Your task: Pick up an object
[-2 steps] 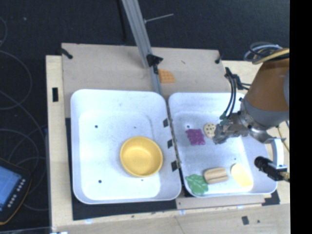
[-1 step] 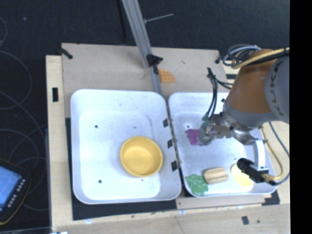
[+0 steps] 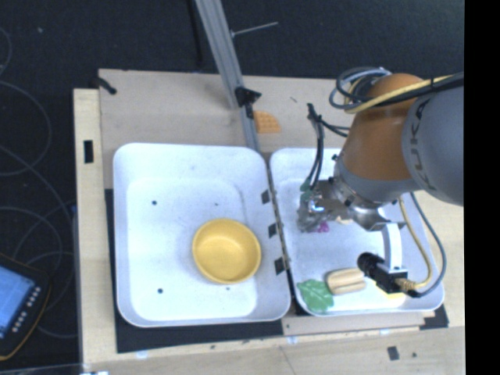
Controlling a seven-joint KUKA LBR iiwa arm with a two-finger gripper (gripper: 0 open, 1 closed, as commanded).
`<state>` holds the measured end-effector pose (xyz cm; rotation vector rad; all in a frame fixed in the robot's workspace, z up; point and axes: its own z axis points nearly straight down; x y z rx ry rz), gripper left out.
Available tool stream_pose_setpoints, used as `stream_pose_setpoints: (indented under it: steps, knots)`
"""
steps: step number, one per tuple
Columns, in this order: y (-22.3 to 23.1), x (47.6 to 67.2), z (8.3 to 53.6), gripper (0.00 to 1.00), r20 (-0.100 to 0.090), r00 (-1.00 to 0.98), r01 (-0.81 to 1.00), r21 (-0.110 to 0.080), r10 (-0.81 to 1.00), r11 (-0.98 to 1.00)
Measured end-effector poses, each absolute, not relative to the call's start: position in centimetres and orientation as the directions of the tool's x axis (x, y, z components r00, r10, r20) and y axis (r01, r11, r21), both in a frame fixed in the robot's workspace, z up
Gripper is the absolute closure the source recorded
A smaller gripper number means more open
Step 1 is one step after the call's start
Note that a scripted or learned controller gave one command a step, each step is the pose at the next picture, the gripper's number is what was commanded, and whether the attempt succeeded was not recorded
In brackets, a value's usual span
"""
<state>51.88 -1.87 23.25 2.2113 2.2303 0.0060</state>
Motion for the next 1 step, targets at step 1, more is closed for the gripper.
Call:
stream_pose_setpoints:
  steps: [1]
  knots:
    - [3.51, 52.25, 24.64, 1.00, 0.002, -0.009, 1.000, 0.002, 1.000, 0.009]
